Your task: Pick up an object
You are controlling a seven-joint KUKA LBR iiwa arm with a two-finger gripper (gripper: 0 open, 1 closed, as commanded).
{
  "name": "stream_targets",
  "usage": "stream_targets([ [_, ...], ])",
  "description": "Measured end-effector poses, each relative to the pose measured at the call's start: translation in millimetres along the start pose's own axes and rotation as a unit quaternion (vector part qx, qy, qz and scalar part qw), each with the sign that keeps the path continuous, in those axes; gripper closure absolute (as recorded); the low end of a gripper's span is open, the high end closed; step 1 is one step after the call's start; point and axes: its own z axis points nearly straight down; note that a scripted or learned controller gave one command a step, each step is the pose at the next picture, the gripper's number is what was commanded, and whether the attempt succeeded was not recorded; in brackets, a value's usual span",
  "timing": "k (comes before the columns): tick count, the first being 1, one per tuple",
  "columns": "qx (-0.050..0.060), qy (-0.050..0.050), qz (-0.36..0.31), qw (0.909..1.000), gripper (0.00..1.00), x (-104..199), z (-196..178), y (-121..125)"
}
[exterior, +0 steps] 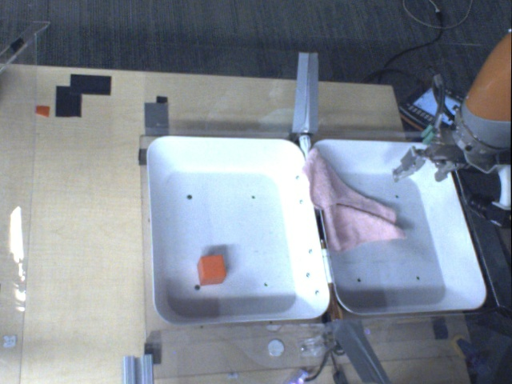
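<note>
While the tool (422, 160) hangs over the upper right part of the right bin (460, 294), the pink cloth (352, 210) is seen just to its lower left, draped from the divider toward the bin's middle. An orange block (212, 270) is seen well apart in the left bin (160, 214). Nothing is seen gripped; the spread of the tool's tips cannot be told.

The pale wooden bench (80, 238) carries two shallow white bins side by side, touching along a central divider. Taking the left bin (172, 174) as landmark: the right bin (448, 286) sits just beside it. Black tape patches (78, 93) lie well beyond its far left corner, with a small orange mark (42, 111) beside them.
</note>
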Motion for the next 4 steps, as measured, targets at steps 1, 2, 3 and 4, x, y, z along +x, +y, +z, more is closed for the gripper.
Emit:
stream_targets([
  [1,-0.003,-0.001,-0.027,0.9996,0.0,5,97,-31],
  [2,-0.008,-0.003,-0.111,0.9938,0.0,17,102,-64],
  [3,-0.006,-0.001,-0.166,0.9861,0.0,55,103,-3],
  [4,-0.007,-0.003,-0.225,0.9742,0.0,83,102,-28],
])
